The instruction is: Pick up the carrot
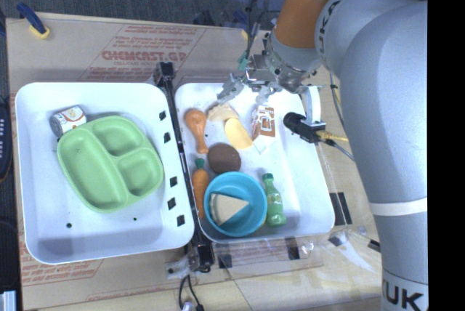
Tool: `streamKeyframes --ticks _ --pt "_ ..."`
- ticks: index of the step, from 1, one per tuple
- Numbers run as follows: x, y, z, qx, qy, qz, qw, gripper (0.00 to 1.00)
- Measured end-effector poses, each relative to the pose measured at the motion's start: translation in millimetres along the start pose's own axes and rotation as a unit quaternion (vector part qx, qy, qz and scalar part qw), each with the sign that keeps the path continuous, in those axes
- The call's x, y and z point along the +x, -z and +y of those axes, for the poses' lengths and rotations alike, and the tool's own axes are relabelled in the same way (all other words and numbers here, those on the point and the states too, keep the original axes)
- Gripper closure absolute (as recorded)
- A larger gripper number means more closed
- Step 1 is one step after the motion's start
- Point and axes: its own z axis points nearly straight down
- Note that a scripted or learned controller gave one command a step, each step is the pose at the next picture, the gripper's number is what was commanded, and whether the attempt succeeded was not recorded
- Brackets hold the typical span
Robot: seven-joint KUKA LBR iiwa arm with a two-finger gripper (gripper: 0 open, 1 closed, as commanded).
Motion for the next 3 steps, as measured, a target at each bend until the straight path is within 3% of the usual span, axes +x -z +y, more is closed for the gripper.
streamKeyframes --ticks 1,2,3 --pt "17 -102 -87 -0.003 0.132 0.000 0.9912 0.00" --pt "92 -4 -162 -0.002 -0.027 0.001 0.9996 0.00" --pt "90 -6 -175 0.002 -0.064 0.001 0.9980 0.00"
